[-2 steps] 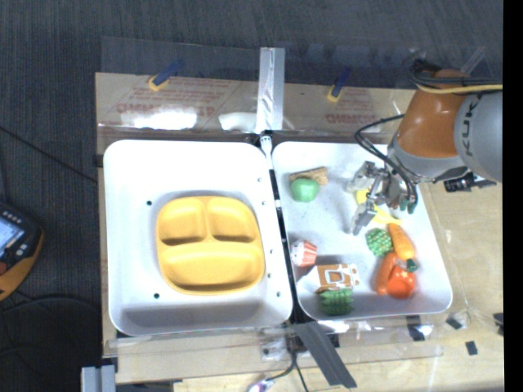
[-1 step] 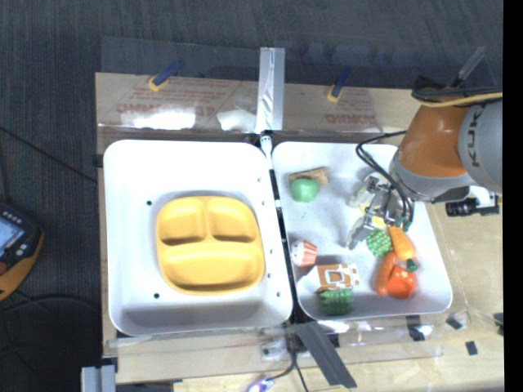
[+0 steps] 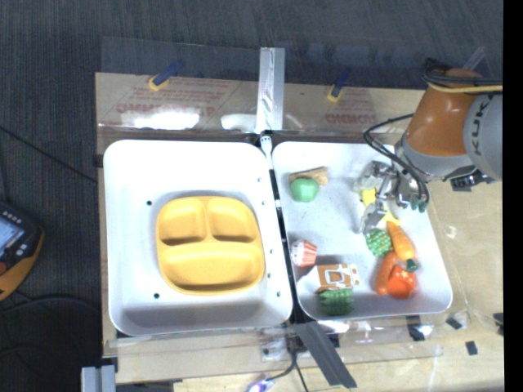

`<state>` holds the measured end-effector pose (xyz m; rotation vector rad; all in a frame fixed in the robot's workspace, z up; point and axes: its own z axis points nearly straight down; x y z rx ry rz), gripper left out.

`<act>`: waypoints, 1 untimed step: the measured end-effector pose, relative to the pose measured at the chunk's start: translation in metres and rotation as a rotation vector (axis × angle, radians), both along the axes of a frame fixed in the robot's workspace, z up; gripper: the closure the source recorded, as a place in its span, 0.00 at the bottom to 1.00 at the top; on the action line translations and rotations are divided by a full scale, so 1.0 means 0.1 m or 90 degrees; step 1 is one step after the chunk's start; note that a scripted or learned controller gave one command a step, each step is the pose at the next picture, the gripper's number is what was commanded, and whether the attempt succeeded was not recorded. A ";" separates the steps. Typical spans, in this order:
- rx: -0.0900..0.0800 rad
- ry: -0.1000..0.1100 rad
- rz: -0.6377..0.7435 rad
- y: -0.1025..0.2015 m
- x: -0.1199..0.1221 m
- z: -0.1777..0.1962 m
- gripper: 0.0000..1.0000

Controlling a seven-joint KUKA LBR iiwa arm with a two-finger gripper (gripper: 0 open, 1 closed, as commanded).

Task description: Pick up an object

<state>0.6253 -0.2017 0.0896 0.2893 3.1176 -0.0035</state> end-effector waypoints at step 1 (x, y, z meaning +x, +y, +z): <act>0.002 -0.002 -0.054 0.03 -0.40 0.01 0.00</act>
